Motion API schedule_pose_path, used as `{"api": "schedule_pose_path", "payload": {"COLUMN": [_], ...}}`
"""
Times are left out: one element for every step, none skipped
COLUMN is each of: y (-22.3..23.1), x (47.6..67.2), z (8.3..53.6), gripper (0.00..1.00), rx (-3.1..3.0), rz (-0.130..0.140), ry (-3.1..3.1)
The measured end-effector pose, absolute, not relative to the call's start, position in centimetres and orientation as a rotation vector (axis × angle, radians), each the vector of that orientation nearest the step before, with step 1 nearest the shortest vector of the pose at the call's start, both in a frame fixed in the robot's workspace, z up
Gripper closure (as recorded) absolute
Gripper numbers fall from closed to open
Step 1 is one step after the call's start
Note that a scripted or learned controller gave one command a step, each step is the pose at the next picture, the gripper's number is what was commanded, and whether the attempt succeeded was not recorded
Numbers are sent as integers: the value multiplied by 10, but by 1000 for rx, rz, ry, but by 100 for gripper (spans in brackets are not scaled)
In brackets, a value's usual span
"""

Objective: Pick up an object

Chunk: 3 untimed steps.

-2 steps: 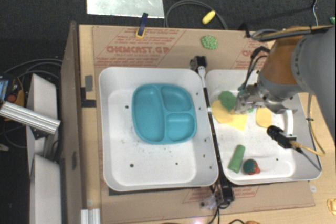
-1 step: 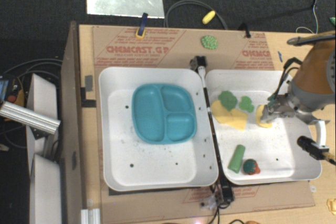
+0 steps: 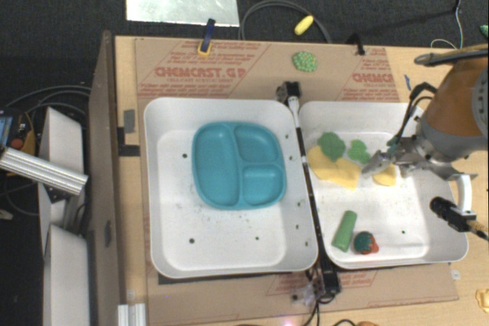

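Brown cardboard is covering the bench, and two shallow white bins are sitting on it side by side: the left bin (image 3: 164,187) is holding a blue divided tray (image 3: 238,166), the right bin (image 3: 428,240) a scatter of small toys. From the right, the grey arm (image 3: 458,107) is reaching into the right bin, and its gripper (image 3: 380,164) is hanging low over the cluster near the bin's far-left part. How wide that gripper is standing cannot be told at this size.

By the look of it, the arm is lowering for a grasp, with nothing yet lifted. The small yellow piece (image 3: 387,177) is lying just beside the tip; it is pale and rounded. A larger yellow piece (image 3: 330,166), two green lumps (image 3: 331,143), a green cylinder (image 3: 344,230) and a red-and-green ball (image 3: 366,243) are lying nearby. Next, the tip likely needs centring over one piece before closing.
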<state>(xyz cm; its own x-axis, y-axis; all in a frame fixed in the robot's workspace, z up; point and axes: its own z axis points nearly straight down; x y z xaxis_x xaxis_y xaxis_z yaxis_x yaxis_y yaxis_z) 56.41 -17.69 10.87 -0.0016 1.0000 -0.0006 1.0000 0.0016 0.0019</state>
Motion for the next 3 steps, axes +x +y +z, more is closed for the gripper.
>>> {"api": "schedule_pose_path", "payload": {"y": [-117,-108,-114], "x": [517,579,630], "z": [83,88,105], "gripper": [0,0,0], "rx": [2219,2210,2210], "rz": [-1,6,6], "ry": [2232,2225,2223]}}
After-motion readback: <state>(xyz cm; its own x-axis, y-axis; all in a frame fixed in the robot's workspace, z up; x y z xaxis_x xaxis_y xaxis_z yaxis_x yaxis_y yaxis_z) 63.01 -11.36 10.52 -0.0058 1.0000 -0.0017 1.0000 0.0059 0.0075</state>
